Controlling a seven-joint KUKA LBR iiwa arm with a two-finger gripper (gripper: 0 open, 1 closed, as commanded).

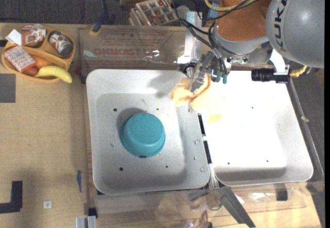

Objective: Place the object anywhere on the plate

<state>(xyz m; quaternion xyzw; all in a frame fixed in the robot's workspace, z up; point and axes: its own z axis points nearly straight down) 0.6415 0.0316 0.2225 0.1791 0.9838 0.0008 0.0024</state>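
Down and left of the claw, the teal plate (143, 134) sat upturned in the left bin (103, 93). The gripper (198, 78) looked closed on a floppy yellow-orange object (188, 94) dangling beneath; carrying it squarely above the plate before releasing seemed wise.

text: "KUKA" — on grey arm housing (299, 20) | other printing — too blurred to read

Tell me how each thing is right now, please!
Teal plate: upside down, resting in the left bin.
Yellowish object: hanging from the end effector, raised over the bins' shared edge.
Right bin: flat on the bench.
Banana: lying in the orange tray.
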